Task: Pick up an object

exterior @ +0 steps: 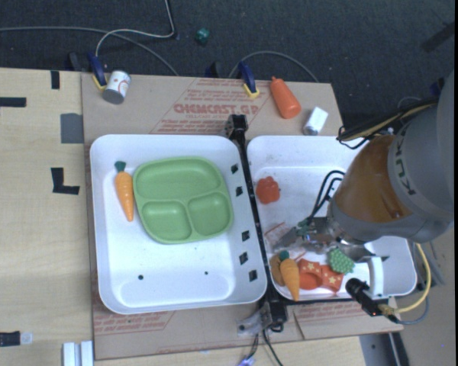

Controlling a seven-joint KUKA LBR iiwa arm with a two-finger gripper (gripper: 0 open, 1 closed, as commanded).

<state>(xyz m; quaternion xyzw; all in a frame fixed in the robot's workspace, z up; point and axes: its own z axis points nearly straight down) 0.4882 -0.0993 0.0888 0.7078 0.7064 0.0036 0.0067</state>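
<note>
Right bin (290, 152): I see the gripper (314, 235) low above a carrot (289, 274).
Jaw state: I cannot tell.

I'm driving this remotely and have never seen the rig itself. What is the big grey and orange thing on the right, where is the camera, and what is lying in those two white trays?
The camera is fixed above the bench, looking down at a slant. The grey and orange shape is the robot arm, reaching in from the right over the right bin. Its gripper hangs low above a pile of toy food: a carrot, a red piece and a green piece. A red toy lies apart, further up. I cannot tell whether anything is held. The left bin holds a green divided plate with a second carrot beside it.
</note>
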